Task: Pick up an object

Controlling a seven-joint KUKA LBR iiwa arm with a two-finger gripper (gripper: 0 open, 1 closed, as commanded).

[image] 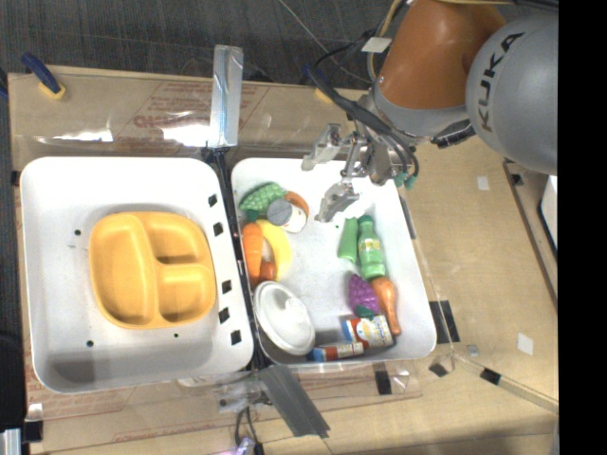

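The green bottle [361, 239] lies right of centre in the right bin [413, 254], purple grapes [361, 295] and a carrot [386, 303] just below it. Just above and left hangs the gripper [337, 180], fingers spread apart, nothing between them. Over in the left bin [47, 197] sits a yellow divided tray [152, 268].

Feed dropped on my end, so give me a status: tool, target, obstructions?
Tool above right bin's upper edge, nothing seen held. Green plastic bottle lies nearest, untouched. Toy food crowds the bin's left side.
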